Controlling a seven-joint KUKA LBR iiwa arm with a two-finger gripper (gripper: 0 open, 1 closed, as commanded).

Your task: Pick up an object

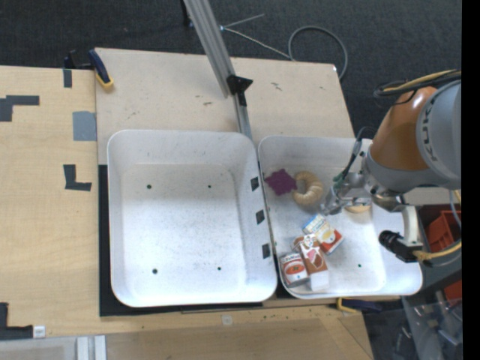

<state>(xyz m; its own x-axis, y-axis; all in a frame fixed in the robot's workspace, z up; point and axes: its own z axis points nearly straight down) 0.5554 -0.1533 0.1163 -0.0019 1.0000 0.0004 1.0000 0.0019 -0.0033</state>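
The right bin (360, 272) holds several small objects: a purple block (280, 181), a tan ring-shaped pastry (307, 188), a small white and blue packet (315, 223), an orange and white carton (328, 240), a red and white carton (313, 265) and a small can (293, 269). A round beige piece (358, 208) lies by the bin's right side. My gripper (335, 199) reaches in from the right and hangs low just right of the pastry and above the packet. Nothing shows between its fingertips.
The left bin (127, 223) stands beside the right one, sharing a middle wall. A grey metal post (217, 47) slants in from the top towards the bins' rear junction. Cables (319, 40) lie on the dark floor behind the bench.
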